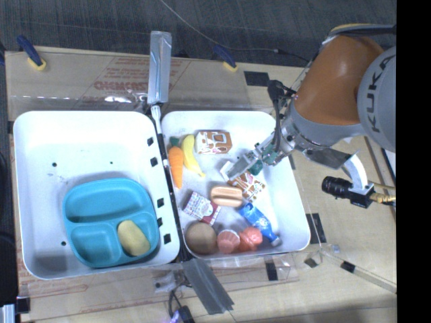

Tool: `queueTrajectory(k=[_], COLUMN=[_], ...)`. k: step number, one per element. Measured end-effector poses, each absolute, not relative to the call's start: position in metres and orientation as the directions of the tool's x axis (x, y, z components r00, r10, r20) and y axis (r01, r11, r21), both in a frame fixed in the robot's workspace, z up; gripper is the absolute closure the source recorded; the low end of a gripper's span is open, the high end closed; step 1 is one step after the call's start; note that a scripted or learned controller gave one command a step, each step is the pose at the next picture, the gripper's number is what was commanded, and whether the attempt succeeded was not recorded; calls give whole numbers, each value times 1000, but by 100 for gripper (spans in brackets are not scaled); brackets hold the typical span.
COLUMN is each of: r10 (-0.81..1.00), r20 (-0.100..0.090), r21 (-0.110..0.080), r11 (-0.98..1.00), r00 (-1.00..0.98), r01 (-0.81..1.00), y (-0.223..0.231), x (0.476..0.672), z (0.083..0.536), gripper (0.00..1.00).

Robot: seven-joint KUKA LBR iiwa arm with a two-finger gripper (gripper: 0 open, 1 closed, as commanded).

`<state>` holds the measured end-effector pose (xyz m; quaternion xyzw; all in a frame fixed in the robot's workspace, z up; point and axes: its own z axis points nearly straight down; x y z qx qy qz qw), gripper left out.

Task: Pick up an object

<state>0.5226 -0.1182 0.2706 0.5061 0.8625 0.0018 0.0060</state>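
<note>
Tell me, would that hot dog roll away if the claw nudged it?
Probably a little. The hot dog looks rounded and smooth, so it might roll or slip. But packets crowd it in the right bin, which should stop it soon. It looks like a light plastic toy.

the arm (350, 79) is bulky and rounded, a glossy orange band beside a grey shell lettered "kuka" in dark capitals. black cables run along its wrist to a small metallic hand (244, 165).
</note>
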Motion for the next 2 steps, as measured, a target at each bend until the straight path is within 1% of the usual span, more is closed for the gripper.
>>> queueTrajectory(k=[1, 2], r10=[828, 803], r20=[-10, -4], r21=[11, 7], r11=[561, 596], r00=[-561, -596], r01=[827, 803], y=[-143, -98], x=[482, 524], z=[97, 95], gripper=[0, 0])
